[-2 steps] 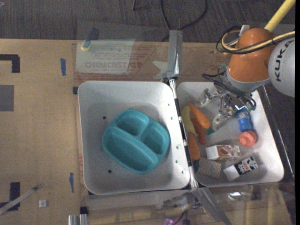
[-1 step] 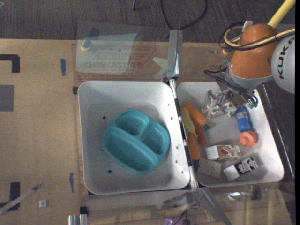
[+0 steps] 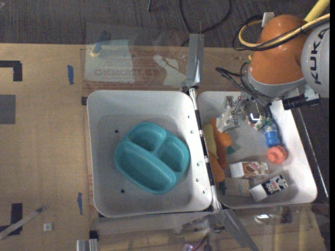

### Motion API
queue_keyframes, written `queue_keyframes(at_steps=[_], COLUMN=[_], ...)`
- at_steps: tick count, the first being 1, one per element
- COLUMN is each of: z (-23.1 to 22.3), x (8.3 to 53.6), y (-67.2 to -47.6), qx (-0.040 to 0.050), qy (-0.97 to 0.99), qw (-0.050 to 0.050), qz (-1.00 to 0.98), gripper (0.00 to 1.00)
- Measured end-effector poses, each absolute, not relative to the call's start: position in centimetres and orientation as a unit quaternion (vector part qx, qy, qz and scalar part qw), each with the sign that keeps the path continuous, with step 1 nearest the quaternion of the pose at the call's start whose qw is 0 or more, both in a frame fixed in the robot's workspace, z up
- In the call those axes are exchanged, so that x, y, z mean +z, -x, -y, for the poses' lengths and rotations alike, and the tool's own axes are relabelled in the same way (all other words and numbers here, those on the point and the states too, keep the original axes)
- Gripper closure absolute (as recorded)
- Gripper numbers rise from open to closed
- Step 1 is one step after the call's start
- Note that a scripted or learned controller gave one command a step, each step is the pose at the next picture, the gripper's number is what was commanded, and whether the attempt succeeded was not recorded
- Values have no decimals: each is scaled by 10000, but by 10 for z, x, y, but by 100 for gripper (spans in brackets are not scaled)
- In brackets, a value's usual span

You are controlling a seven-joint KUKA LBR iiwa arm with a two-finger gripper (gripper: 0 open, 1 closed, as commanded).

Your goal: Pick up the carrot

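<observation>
The carrot (image 3: 223, 140) lies in the right bin (image 3: 309, 179), close to its left wall, a short orange piece tilted among a row of toy foods. Just left of it a pale yellow piece (image 3: 210, 138) runs along the wall, and below them an orange strip (image 3: 216, 169) continues toward the bin's near corner. A small dark bit sits right beside the carrot on its lower right.

The hand (image 3: 234, 115) hangs just above and right of the carrot, its metal fingers pointing down toward the bin's upper left part. Nothing is seen between the fingers, and whether they are spread or pressed together I cannot tell. The arm (image 3: 277, 48) comes in from the right, its orange band rounded above the wrist, with yellow and black cables looping over it.

Further right in the same bin lie a blue bottle (image 3: 270, 136), a round orange-red piece (image 3: 277, 154), a white carton (image 3: 249, 169) with red print, a flat speckled box (image 3: 236, 186) and a black-and-white carton (image 3: 271, 186) near the front edge.

The left bin (image 3: 104, 114) holds a teal divided plate (image 3: 152, 157), turned at a slant, with three compartments. Both bins sit side by side on the tan counter (image 3: 42, 140), which bears strips of blue tape (image 3: 70, 75) and black squares on its left part.
</observation>
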State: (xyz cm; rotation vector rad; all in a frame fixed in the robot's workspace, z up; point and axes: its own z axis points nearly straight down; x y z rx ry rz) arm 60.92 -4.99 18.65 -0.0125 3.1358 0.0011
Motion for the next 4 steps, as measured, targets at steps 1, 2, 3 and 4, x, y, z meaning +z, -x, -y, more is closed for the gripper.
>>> queue_keyframes(at_steps=[1,2,3,4], z=[50,50,99,152], x=[186,186,121,88], y=[-609,-609,-658,-610], qx=[3,3,-6,-7], qy=[44,43,3,707], qw=[28,28,101,44], qz=[-10000,-10000,-9999,-9975], gripper=[0,0,0,0])
